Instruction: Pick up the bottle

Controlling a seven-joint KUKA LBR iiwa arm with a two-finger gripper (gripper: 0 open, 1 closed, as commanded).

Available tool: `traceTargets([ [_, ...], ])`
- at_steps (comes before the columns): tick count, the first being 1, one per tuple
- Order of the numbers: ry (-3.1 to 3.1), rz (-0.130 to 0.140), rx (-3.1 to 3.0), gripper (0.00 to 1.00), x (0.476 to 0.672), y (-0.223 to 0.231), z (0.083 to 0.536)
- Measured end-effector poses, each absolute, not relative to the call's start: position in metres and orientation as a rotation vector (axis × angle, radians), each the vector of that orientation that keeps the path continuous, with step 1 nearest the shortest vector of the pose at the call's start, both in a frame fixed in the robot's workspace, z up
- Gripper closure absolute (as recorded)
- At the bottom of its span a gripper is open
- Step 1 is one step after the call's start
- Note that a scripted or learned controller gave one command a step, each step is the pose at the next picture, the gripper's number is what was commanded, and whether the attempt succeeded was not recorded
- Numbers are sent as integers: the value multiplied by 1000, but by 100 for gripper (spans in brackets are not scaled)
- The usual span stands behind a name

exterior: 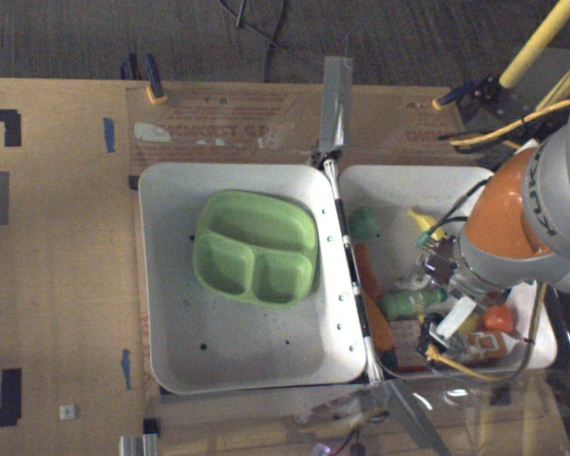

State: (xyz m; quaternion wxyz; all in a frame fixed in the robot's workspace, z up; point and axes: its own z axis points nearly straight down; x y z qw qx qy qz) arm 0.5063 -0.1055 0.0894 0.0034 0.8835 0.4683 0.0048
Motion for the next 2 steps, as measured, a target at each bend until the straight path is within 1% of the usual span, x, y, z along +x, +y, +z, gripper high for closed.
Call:
traceTargets([
  [1,744,3,3049,0,563,-114,88],
  [2,512,-6,3101,0,531,-116,150],
])
